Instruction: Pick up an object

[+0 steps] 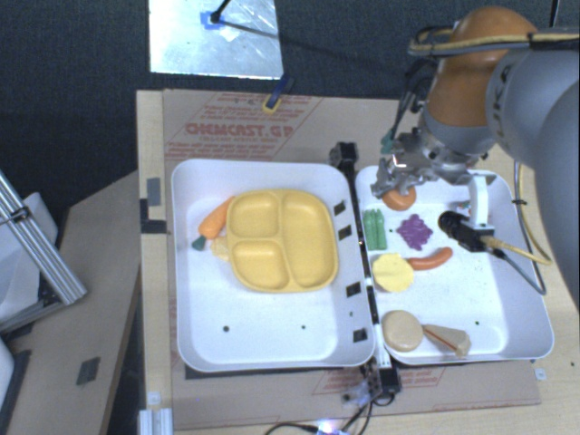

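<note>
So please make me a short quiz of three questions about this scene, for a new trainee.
1. True or false: the yellow divided plate lies in the left bin.
2. Which item lies directly under the gripper? A) orange round piece B) purple grapes C) green piece
3. Fill in: the carrot rests against the plate's ____ edge.

Key: 1 true; 2 A; 3 left.
</note>
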Robot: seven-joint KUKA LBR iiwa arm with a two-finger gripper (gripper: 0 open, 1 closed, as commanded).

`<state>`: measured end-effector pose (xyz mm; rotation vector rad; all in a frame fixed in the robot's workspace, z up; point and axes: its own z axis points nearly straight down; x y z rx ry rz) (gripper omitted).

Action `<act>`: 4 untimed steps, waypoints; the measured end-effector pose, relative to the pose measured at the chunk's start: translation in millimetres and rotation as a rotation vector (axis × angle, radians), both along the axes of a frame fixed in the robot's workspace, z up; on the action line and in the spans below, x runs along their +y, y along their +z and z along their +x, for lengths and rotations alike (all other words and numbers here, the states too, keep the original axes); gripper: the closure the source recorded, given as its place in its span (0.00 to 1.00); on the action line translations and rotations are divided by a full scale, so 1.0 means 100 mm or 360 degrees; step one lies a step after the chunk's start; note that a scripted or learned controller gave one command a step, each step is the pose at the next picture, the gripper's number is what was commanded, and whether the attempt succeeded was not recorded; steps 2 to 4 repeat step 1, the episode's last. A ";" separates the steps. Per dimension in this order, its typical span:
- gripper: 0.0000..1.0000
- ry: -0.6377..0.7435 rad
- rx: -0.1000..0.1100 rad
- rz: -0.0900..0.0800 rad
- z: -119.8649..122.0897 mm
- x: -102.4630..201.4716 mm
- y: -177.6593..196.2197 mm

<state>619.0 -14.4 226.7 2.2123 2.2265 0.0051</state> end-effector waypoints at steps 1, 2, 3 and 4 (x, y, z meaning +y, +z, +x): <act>1.00 -0.0001 0.0004 -0.0001 -0.08 0.02 0.07; 1.00 -0.0001 0.0004 -0.0001 -0.08 0.02 0.07; 1.00 -0.0001 0.0004 -0.0001 -0.08 0.02 0.07; 1.00 -0.0001 0.0004 -0.0001 -0.08 0.02 0.07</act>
